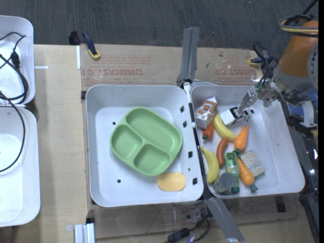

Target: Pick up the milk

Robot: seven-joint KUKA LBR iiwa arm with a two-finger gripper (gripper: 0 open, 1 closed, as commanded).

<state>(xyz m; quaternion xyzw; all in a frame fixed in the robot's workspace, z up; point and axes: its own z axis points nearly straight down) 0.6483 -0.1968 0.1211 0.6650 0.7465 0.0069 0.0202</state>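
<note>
The milk (206,112) is a small orange and white carton lying near the upper left corner of the right bin (283,151). My gripper (243,110) hangs low over the upper middle of that bin, to the right of the carton and apart from it. A small white piece (228,117) lies just left of the gripper's tip, beside a banana (223,127). The grey arm with its orange band (296,54) comes in from the upper right.
The right bin also holds a second banana (211,165), several carrots (241,137), a green bottle (230,172) and a patterned square (252,163). In the left bin (96,135) lie a green divided plate (146,141) and a yellow oval piece (171,181).
</note>
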